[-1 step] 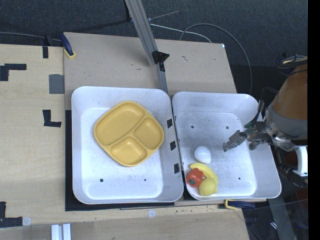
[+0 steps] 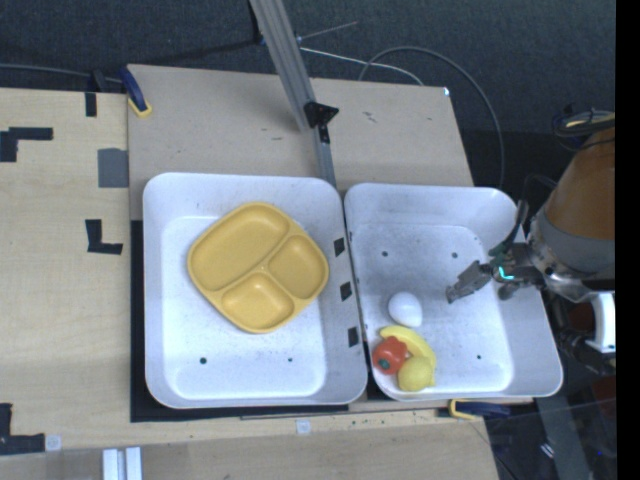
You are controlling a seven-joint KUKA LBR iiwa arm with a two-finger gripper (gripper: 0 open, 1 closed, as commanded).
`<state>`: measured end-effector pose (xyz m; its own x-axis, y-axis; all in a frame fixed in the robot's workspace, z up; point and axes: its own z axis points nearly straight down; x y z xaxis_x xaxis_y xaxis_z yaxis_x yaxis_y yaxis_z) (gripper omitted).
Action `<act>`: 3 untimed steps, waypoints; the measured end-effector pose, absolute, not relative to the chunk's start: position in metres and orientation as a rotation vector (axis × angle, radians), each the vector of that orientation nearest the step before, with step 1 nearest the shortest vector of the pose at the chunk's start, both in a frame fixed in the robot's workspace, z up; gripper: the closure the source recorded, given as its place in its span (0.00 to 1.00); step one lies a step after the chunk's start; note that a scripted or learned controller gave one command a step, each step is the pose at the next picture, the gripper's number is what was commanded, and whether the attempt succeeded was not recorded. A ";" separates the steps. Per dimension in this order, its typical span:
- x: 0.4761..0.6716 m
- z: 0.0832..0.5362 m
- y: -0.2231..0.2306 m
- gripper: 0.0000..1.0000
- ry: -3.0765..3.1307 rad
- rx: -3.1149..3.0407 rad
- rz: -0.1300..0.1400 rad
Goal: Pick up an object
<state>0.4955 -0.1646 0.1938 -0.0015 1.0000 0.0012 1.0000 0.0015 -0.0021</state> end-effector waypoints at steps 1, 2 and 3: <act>0.496 0.130 -0.166 0.00 -2.218 -2.216 0.007; 0.496 0.089 -0.166 0.00 -2.223 -2.220 0.002; 0.496 0.099 -0.165 1.00 -2.222 -2.219 0.001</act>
